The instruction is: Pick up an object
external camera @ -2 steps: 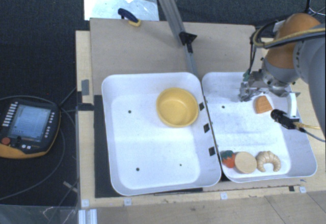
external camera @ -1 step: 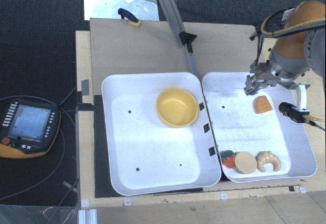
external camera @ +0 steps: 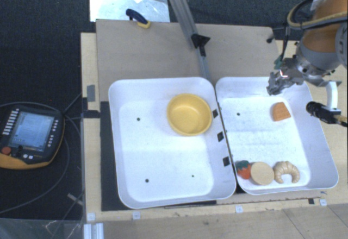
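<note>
Tool (external camera: 274, 87) above right white bin (external camera: 261, 129) on tan bench (external camera: 163, 48).

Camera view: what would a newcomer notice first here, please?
The yellow bowl stands out, alone in the left bin near its upper right corner. In the right bin, an orange wedge lies just below the hand, and a croissant and a round biscuit crowd the lower edge.

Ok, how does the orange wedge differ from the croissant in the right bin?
The orange wedge is a flat-sided, blocky orange piece; the croissant is curved, ridged and pale tan. The orange wedge lies alone near the gripper; the croissant sits at the near edge beside a round biscuit. Both rest in the right bin.
</note>
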You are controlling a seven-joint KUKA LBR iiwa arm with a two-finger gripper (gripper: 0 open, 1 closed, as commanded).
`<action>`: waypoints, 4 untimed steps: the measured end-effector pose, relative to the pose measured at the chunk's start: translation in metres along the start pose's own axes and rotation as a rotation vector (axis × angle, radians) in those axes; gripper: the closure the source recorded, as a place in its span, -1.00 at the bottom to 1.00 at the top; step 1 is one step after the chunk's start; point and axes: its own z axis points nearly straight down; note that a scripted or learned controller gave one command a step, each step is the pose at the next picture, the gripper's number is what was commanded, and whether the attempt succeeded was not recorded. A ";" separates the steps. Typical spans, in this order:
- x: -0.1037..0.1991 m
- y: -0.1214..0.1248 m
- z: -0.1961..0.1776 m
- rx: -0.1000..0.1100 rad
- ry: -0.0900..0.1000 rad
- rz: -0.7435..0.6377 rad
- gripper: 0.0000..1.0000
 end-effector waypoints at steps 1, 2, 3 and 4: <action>0.000 0.001 -0.036 0.001 0.000 0.000 1.00; 0.057 0.002 -0.027 0.004 0.002 -0.004 1.00; 0.108 0.008 -0.019 0.004 0.002 -0.004 1.00; 0.165 0.001 -0.029 0.003 0.002 -0.005 1.00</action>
